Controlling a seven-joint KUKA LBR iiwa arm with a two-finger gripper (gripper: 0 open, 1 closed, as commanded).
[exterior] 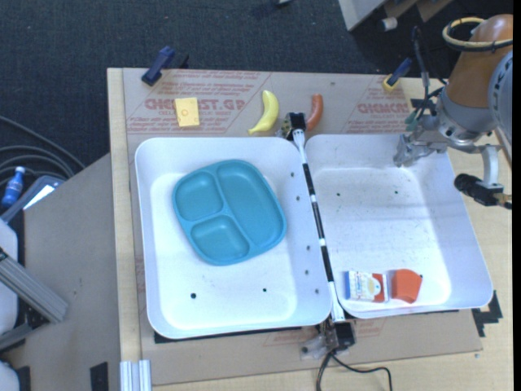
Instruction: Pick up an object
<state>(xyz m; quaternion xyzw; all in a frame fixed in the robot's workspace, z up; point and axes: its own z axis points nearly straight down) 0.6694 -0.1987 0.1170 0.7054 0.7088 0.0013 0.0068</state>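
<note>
A small carton, white and blue at one end and orange-red at the other, lay on its side in the right bin, close to that bin's near wall and a little toward its inner side. Nothing touched it, and the floor of the right bin around it was bare white plastic with small dark specks.

The gripper hung over the far edge of the right bin, well apart from the carton, at the end of the grey arm with its orange band, which came in from the right. Nothing could be seen in its grasp; whether it was open or closed could not be told from this angle.

A blue divided plate with three compartments lay in the left bin, toward its far half, leaving the near half open. A dark divider strip ran between the two bins.

Behind the bins, on the brown board, lay a toy banana, a reddish sausage-shaped toy just beside it, and a small yellow square farther left. A blue clamp sat at the board's far left corner, and black cables curled on the floor to the left.
</note>
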